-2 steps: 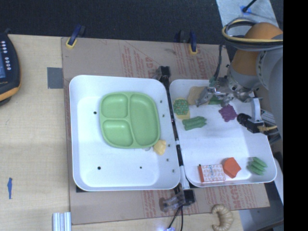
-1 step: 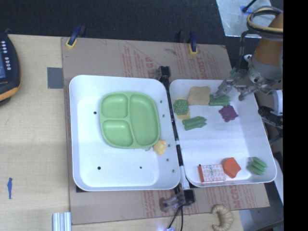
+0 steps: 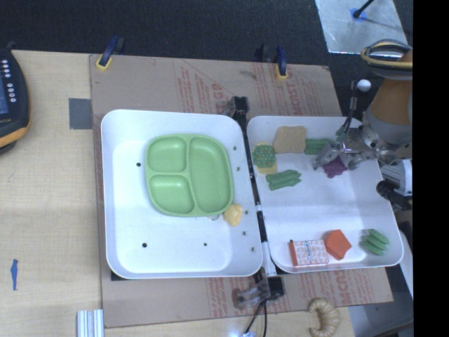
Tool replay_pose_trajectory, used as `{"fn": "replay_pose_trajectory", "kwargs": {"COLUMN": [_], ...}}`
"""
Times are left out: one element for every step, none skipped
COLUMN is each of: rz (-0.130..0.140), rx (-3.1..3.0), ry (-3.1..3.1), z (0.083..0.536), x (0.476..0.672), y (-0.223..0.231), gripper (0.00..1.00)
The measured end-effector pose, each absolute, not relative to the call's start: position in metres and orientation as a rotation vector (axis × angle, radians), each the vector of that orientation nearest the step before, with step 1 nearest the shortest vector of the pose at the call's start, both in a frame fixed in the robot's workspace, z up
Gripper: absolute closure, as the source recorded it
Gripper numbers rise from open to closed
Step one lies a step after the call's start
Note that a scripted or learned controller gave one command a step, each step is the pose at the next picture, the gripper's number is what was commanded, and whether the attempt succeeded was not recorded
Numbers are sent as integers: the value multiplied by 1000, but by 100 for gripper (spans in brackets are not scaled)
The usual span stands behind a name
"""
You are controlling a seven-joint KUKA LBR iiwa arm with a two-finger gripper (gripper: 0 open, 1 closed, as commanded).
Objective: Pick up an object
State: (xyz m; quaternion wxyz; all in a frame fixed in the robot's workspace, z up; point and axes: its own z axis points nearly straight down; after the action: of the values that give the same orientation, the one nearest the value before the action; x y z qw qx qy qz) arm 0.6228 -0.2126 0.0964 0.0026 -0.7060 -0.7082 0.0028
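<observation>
- We see the gripper (image 3: 335, 157) low over the right bin (image 3: 330, 216), toward that bin's 1 o'clock area, the grey arm (image 3: 387, 111) with its orange band reaching in from 3 o'clock.
- A purple object (image 3: 336, 167) sits right at the fingertips; we cannot tell whether the pincer is spread, pressed together or pinching it.
- At 9 o'clock of the gripper lie a small green piece (image 3: 316, 146) and, beyond it, a tan slice (image 3: 290, 139).
- Further toward 9 o'clock, near the bin's left wall, a round green-topped piece (image 3: 264, 156) rests, with a long green vegetable (image 3: 283, 180) just at its 5 o'clock.
- Along the right bin's 6 o'clock edge we find a red-and-white box (image 3: 309, 252), an orange block (image 3: 337, 243) touching it, and a green bundle (image 3: 374, 241) at the 4 o'clock corner.
- The left bin (image 3: 126, 244) holds a green divided plate (image 3: 189, 175); a yellow piece (image 3: 233, 215) lies at the plate's 4 o'clock rim.
</observation>
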Motion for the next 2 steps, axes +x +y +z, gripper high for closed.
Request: {"fn": "replay_pose_trajectory", "kwargs": {"rz": [7, 7], "rx": [-2213, -2213], "ry": [-2228, -2221], "z": [110, 156], "x": [625, 571], "y": [-213, -211], "gripper": [100, 100]}}
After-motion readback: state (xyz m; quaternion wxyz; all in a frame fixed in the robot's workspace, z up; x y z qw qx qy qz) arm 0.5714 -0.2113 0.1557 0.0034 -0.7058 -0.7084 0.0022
